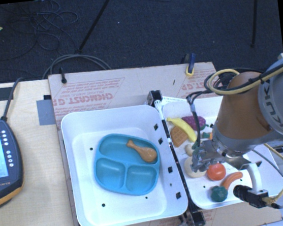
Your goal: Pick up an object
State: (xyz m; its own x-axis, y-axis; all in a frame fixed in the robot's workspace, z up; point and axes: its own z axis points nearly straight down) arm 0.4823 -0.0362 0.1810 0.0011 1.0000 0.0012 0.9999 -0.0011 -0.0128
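Presently: two white bins, toy food, arm low over the right one.

Left bin (78, 143): blue divided plate (125, 165) bearing a drumstick (142, 150). Right bin (256, 172): waffle cone (178, 136), banana (181, 126), purple piece (195, 123), tomato (216, 171), carrot (231, 178), green ball (218, 193). Gripper (201, 160) just left of tomato; fingers' spread cannot be told. Tomato judged light, hard, smooth, likely slippery; best taken across its middle.

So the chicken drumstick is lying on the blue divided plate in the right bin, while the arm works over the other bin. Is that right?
Not quite. The camera view shows the chicken drumstick on the blue divided plate in the left bin, not the right. The arm does work over the other bin, the right bin, with the gripper down among the toy foods there.
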